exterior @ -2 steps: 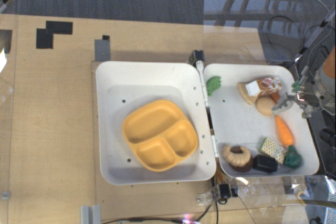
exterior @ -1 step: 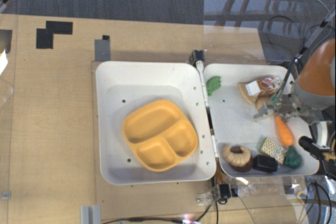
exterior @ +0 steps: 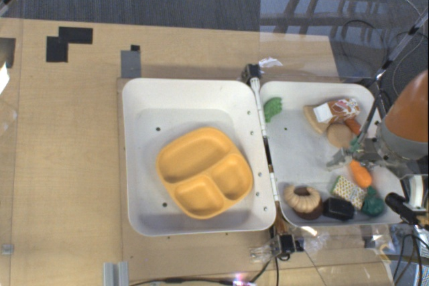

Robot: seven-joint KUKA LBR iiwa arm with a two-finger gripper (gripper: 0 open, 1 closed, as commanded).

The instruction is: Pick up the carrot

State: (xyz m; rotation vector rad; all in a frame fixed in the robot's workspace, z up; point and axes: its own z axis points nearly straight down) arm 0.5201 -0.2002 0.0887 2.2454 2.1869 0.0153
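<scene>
While the carrot lies in the right bin near its right wall, the gripper sits just beside it, fingers spread, nothing held, so pickup remains undone.

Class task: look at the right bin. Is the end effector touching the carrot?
Cannot tell. In the camera view the end effector sits right beside the carrot, their outlines meeting, but no plain contact or gap shows from this slanted overhead angle.

Orange carrot w/ green top. Yellow divided plate sitting in white left bin. Right bin white too, showing green leaf, brown donut, checkered green-yellow block, black item.
</scene>
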